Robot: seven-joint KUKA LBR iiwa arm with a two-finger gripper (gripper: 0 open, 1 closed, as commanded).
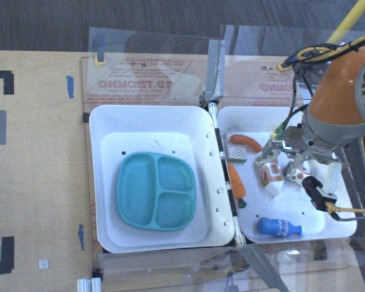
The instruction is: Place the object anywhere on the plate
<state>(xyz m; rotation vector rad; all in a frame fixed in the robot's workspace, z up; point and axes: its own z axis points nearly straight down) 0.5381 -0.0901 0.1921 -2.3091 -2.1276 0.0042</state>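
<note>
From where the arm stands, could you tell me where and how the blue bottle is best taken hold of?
Probably around the blue bottle's thicker body, coming straight down from above. It lies on its side near the right bin's front edge, long axis left to right with open floor around it, so fingers should close front-to-back across it.

teal divided plate (156, 191), white bins (103, 139), orange carrot (236, 184), blue bottle (278, 227), reddish-orange hot dog (246, 142)
</note>
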